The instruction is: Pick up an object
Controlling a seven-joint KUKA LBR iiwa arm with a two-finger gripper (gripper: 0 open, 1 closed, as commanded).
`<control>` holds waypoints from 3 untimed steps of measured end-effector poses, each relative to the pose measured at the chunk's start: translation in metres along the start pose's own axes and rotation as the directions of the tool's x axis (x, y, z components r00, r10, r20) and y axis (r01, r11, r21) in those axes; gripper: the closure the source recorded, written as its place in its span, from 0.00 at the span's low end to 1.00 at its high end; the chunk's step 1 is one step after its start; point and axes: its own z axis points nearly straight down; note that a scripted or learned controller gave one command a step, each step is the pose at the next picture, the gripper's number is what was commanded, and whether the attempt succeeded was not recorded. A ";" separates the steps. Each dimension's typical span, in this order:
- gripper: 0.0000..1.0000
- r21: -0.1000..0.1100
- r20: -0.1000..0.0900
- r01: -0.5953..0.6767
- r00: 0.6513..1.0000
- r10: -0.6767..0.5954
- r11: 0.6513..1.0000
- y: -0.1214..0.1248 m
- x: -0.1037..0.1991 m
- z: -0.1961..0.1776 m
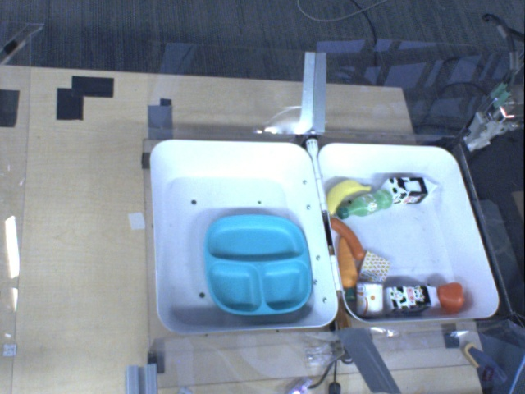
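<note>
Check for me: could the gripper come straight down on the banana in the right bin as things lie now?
Probably, with care. The banana lies uncovered in the right bin, but a green bottle rests against it and the bin's dividing wall is close on its other side, leaving little finger room.

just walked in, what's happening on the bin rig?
Nothing is being handled at this moment. The left bin holds a blue divided tray. The right bin holds the small items, mostly along its left wall and near edge: a yellow banana, a green bottle, an orange carrot, a black-and-white cow-print item and a cow-print bottle with an orange cap. No pick has started.
</note>
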 end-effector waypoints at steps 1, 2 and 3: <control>1.00 0.001 -0.002 -0.062 0.998 0.062 0.998 -0.025 0.073 -0.011; 1.00 0.004 -0.003 -0.144 0.990 0.144 0.990 -0.024 0.140 -0.002; 1.00 0.005 -0.003 -0.250 0.968 0.250 0.968 -0.050 0.134 0.046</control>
